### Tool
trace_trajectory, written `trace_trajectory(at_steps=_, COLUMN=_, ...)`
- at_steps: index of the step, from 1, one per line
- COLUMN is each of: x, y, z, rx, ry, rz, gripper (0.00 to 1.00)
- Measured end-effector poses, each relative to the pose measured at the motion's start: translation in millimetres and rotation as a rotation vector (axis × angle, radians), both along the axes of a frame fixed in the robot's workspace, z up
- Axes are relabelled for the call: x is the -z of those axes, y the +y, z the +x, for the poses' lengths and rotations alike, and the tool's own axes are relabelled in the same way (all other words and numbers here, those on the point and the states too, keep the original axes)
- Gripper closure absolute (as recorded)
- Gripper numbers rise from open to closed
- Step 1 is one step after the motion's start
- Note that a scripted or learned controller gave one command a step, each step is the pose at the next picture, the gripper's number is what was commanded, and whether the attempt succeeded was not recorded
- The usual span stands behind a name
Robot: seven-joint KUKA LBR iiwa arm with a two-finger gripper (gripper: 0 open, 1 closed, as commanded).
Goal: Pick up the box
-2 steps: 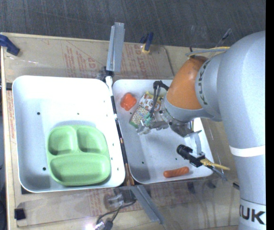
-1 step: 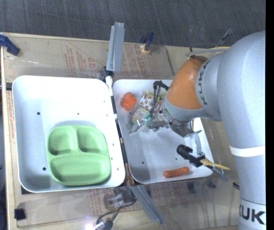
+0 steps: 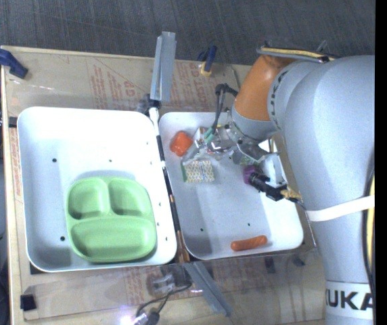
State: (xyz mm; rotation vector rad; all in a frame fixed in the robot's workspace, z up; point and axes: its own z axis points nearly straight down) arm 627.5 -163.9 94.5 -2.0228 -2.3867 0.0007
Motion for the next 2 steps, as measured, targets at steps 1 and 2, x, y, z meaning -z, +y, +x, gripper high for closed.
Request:
trace_trajectory(at_steps=1, x=-2, y=25, z=-26, rx=-0.068, ry=-0.018, rz=-0.008, gripper=0.0)
trace_trajectory(at_steps=2, x=-13, y=25, z=-25, rx=-0.072, ry=-0.021, rz=-0.008, gripper=1.0)
